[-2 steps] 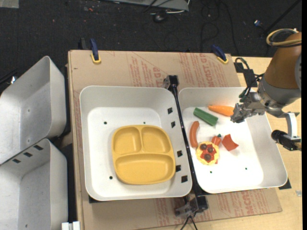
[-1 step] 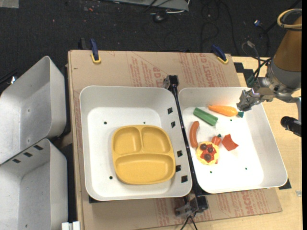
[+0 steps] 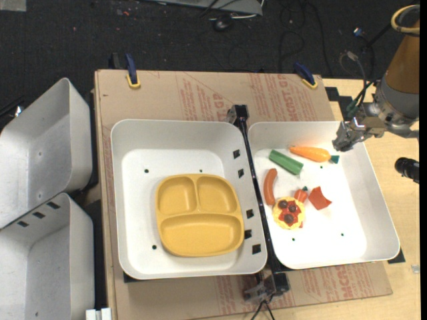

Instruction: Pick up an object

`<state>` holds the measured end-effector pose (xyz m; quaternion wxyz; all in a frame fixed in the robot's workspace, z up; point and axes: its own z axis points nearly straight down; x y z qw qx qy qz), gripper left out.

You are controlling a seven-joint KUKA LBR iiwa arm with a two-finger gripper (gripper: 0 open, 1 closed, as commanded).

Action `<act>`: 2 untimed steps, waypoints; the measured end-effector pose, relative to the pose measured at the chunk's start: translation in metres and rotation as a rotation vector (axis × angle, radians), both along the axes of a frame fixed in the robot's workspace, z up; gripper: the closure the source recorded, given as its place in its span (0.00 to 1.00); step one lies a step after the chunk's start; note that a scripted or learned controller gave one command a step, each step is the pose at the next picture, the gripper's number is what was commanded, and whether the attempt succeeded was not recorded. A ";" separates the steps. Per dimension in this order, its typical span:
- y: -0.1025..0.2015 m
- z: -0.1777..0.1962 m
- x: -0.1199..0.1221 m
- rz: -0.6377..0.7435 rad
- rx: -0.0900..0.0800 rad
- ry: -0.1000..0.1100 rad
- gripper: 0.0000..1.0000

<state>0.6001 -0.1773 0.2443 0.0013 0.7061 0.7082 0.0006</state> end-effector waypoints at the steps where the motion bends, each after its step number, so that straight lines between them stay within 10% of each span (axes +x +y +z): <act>1: 0.041 -0.003 -0.012 0.002 0.001 0.004 1.00; 2: 0.095 -0.015 -0.029 0.004 0.003 0.006 1.00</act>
